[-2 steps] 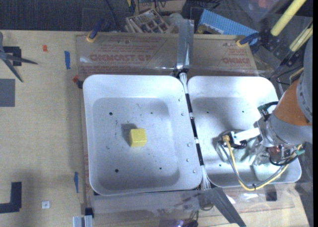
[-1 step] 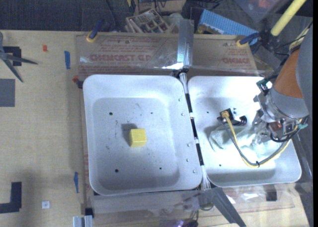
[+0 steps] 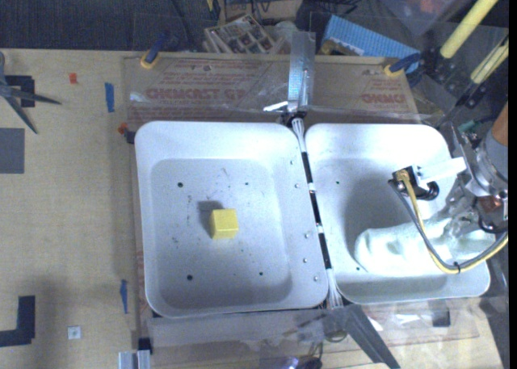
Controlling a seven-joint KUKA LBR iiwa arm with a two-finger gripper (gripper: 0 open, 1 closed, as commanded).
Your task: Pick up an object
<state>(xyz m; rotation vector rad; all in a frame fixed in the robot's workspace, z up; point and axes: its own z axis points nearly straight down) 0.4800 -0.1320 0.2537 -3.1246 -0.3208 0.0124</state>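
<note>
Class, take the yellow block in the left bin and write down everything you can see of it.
The yellow block is a small, roughly cube-shaped piece, plain bright yellow, with a lighter top face and a darker front side; its material cannot be told. It looks whole. It sits flat on the floor of the left bin, a little left of the floor's middle, turned slightly askew to the bin walls. A soft shadow falls up and to its left. Only the bin floor touches it; it stands apart from every wall.
</note>
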